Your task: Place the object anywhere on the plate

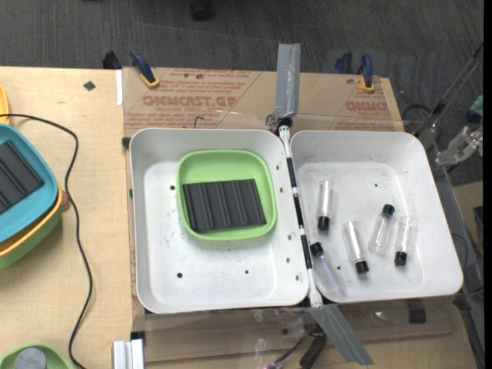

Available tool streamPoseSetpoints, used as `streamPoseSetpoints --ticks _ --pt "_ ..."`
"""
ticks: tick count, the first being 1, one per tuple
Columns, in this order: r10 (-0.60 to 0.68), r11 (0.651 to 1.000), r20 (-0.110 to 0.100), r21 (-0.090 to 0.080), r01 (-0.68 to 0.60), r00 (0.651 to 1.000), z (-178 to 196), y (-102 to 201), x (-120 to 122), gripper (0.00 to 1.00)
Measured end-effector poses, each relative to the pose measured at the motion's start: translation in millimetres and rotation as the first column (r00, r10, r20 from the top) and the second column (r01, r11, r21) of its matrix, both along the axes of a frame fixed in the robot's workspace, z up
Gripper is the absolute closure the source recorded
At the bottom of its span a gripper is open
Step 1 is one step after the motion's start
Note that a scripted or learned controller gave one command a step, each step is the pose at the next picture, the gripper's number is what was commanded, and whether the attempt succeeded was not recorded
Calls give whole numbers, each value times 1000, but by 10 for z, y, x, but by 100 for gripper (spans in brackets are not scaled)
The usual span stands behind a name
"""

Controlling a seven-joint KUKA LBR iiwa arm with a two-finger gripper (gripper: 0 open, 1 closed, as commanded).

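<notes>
Camera view shows you, at the far left on the wooden bench, a stack of teal trays (23,187) and a black cable (77,229) that runs down beside it. Next comes the left bin (223,279). In its upper half lies the green plate (223,162), and a dark ribbed mat (223,204) lies on the plate. Nothing else rests on the plate. The right bin (369,167) touches the left one. It holds five clear vials (354,244) with black caps, all lying flat and scattered in its lower half. You cannot tell if the gripper is open or closed.
</notes>
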State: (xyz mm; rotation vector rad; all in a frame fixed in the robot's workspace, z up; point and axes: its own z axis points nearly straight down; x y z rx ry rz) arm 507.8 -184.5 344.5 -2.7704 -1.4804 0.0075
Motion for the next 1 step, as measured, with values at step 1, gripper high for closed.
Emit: streamPoseSetpoints --ticks 1 --pt "-256 967 -1 -1 256 967 177 -261 225 0"
